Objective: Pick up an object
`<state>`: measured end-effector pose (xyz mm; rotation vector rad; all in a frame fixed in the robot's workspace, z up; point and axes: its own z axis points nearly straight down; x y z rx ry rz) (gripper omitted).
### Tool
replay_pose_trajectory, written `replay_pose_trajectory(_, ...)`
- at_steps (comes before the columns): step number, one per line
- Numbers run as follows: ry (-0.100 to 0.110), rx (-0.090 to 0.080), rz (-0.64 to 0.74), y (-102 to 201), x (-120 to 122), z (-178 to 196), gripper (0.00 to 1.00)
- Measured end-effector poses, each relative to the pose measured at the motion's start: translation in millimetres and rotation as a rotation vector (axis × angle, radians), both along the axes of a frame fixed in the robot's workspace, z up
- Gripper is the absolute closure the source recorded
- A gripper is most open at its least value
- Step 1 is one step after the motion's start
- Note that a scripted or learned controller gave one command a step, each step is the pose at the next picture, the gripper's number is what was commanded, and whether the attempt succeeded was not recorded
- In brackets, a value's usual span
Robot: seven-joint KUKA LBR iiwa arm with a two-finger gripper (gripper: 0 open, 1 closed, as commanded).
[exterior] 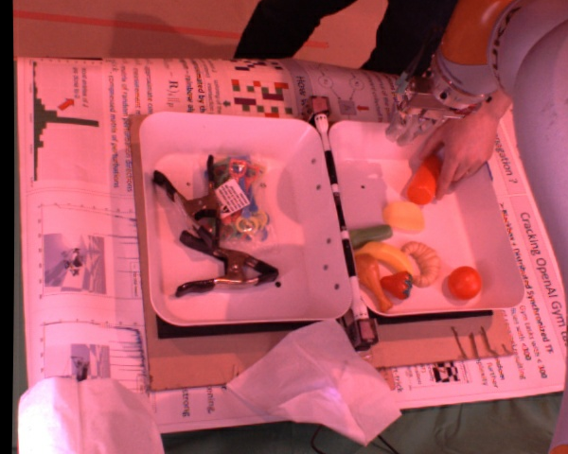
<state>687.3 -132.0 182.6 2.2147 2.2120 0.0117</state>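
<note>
Crumpled tissue (314, 376) x1 at front bench edge, a 2nd white wad (83, 419) at front-left corner.

Bins: 2, white, side by side on printed posters.

Left bin (170, 130): 1 bag of coloured rings (239, 201) w/ white tag; dark pliers-type tools, approx. 2, overlapping, one (229, 274) at front, one (191, 204) beside bag.

Right bin (483, 235): 1 carrot (423, 182), 1 yellow piece (404, 216), 1 green piece (370, 235), 1 banana (377, 261), 1 red pepper (396, 285), 1 pretzel-like ring (424, 261), 1 tomato (464, 282). Total 7, mostly clustered near divider, tomato slightly apart.

Person's hand (466, 149) x1 over right bin's far side, fingers on carrot.

Gripper (418, 112) at right bin's far rim, just beside hand; nothing seen betw. its fingers. Open or closed: cannot tell, detail too fine.
</note>
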Motion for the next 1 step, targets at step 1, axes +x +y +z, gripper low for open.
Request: replay_pose_trajectory(1,0.001,0.000,0.000,5.5,6.9,50.7,1.00)
